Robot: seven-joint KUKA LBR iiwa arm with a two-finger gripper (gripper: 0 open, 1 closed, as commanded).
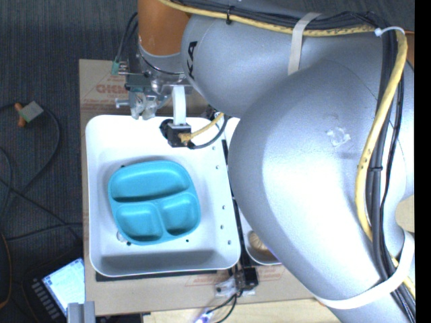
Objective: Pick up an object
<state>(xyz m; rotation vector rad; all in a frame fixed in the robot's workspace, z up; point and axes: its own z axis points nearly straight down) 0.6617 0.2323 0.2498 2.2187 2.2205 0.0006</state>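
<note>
White bin (101, 180) with blue divided tray (155, 200).

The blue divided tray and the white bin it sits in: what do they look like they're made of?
The blue divided tray looks like moulded plastic, smooth with a slight sheen: rounded compartment edges, uniform colour and soft highlights. The white bin also looks like plastic, thin-walled with a glossy finish and rounded corners, though painted metal cannot be ruled out. Under the bin, a brown board with red print looks like cardboard.
</note>
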